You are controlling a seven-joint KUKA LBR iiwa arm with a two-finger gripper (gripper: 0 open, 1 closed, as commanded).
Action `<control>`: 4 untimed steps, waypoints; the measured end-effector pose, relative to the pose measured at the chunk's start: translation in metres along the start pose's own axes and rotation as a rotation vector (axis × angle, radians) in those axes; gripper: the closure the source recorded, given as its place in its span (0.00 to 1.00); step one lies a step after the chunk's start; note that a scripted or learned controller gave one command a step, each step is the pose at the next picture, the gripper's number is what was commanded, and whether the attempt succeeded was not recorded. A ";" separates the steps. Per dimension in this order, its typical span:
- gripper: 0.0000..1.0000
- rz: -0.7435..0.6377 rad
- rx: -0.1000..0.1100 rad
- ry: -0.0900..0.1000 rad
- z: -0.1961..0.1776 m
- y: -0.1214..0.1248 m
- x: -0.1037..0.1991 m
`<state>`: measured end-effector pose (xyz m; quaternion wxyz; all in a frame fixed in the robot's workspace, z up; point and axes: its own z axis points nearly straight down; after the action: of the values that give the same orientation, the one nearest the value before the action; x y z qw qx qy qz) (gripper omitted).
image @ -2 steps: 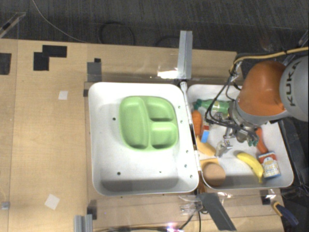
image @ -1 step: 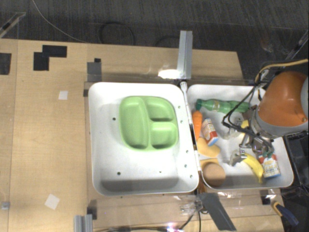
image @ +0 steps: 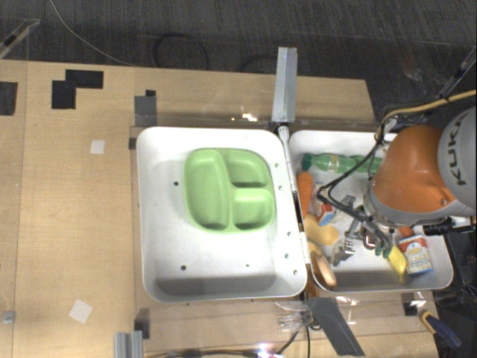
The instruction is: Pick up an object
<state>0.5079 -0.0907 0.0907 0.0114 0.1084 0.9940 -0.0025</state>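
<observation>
A: As the grey arm's hand [image: 356,239] hangs low in the right white bin [image: 441,276], which target?
B: Likely the pale yellow rounded object [image: 322,234] just beside it; I judge a straight descent is best, avoiding the orange carrot-like stick [image: 305,192].
A: Grip?
B: Cannot tell.

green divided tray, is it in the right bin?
No, the green divided tray lies in the left bin, while the right bin holds the clutter of small items under the arm.
</observation>
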 end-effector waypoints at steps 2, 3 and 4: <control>0.00 -0.296 -0.005 0.006 0.004 -0.081 -0.075; 0.00 -0.158 -0.003 0.004 0.001 -0.061 -0.019; 0.00 0.015 -0.001 -0.001 0.000 -0.042 0.005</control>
<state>0.4936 -0.1304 0.0905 0.0117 0.1160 0.9932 -0.0021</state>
